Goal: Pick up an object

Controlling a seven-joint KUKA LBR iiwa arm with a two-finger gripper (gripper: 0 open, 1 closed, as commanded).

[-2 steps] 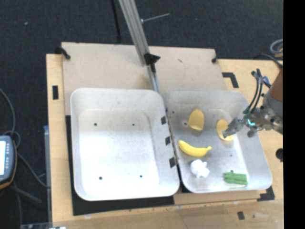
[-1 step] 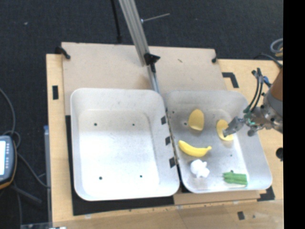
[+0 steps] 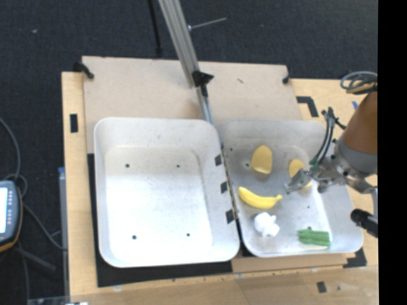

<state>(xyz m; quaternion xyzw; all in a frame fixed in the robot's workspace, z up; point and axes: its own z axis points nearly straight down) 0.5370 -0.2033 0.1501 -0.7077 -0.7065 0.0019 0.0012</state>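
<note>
Two-finger gripper (image 3: 299,184) sits low in right white bin (image 3: 340,234), tips touching small yellow rounded plastic piece (image 3: 296,168); can't tell if open or gripping; piece prob. light, stiff, slick w/ curved top; best pinched across its 2 narrow sides.

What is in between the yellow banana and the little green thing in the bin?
In the camera view, a small white lumpy object sits between the banana and the green object, nearer the banana.
</note>
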